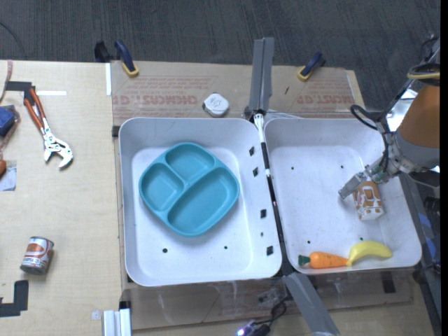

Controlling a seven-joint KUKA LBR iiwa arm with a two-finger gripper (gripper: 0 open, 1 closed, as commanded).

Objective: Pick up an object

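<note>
My arm reaches in from the right edge of the camera view, its orange band showing broad just above the wrist and a grey collar beneath it. Black cable loops off the wrist on the upper side. From there the wrist angles down and to the left, ending in my gripper, which sits low at the right side of the view. Its grey fingers point down-left.
</note>
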